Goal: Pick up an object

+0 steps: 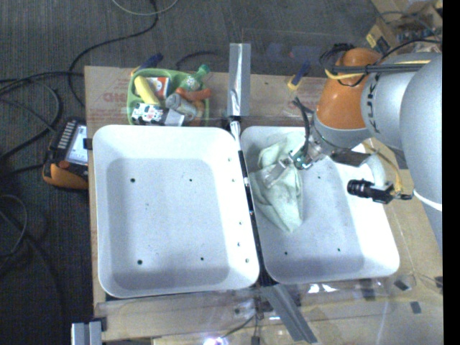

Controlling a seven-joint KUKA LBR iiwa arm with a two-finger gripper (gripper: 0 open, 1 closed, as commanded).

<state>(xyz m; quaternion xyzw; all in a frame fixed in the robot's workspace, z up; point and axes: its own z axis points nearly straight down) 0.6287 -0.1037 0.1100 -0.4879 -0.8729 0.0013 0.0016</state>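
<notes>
Two white bins sit side by side on the bench, and I am reaching into the right bin (338,257) from its right side, my grey arm (402,106) with its orange band (345,99) crossing the bin's far right corner. My gripper (297,160) hangs low over the far half of that bin, right at the upper edge of a crumpled pale green cloth (284,189). The cloth lies against the bin's left wall, stretching from the far edge toward the middle. Whether my fingers are spread or pinched I cannot tell; they blur into the folds. The left bin (172,214) lies beside it, and a green basket (167,95) of small items stands beyond its far edge.
</notes>
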